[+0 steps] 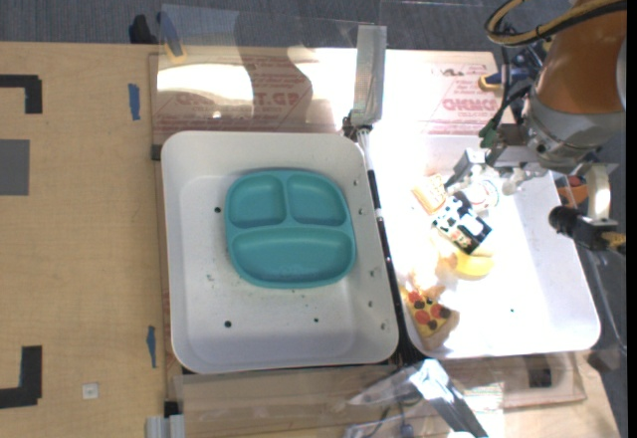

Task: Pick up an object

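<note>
Where the arm (582, 78) reaches in over the right bin (537, 307), the gripper (485, 179) is hung near the far edge; whether it is released or clenched cannot be told. A black-and-white object (458, 220) is seen just beside it; bare floor is left along the right edge.

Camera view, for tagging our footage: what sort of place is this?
Probably a robot test bench, not a home: two white bins side by side, a teal divided plate in one, small toys under the arm in the other.

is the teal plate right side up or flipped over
Right side up: the teal plate lies flat in the left bin, its three hollow sections facing up.
</note>
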`<action>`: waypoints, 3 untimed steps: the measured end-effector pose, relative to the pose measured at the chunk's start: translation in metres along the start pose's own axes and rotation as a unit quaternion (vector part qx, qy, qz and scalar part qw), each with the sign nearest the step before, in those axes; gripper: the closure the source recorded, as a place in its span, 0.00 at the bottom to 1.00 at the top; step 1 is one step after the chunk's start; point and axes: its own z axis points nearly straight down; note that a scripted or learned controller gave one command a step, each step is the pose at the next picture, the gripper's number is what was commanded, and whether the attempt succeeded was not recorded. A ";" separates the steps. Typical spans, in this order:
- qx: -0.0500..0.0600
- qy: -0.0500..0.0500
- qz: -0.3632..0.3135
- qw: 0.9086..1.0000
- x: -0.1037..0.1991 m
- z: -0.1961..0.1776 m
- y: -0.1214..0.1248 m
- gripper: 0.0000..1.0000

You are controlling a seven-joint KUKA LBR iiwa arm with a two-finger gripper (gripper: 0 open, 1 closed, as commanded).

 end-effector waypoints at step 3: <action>-0.015 0.001 0.109 0.994 -0.013 0.129 0.015 0.00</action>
